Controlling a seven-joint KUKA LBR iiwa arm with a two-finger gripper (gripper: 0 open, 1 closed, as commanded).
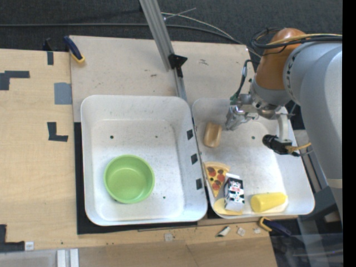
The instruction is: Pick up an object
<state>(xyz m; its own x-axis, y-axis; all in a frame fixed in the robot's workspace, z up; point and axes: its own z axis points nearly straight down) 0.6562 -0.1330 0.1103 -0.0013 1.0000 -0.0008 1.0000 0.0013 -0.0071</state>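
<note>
End effector point(232, 119) apparently just beside tan block point(212, 134).

2 white bins sit on the desk point(128, 65): the left bin point(89, 149) and the right bin point(295, 177). The left holds 1 green bowl point(129, 178). The right holds 4 things: 1 tan bread piece point(212, 134), 1 pizza slice point(216, 176), 1 small printed carton point(234, 192), 1 yellow block point(268, 202).

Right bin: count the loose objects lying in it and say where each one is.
4. Tan bread-like piece near the left wall, beside the gripper; pizza slice, small black-and-white carton and yellow block along the front. The arm may hide others.
</note>
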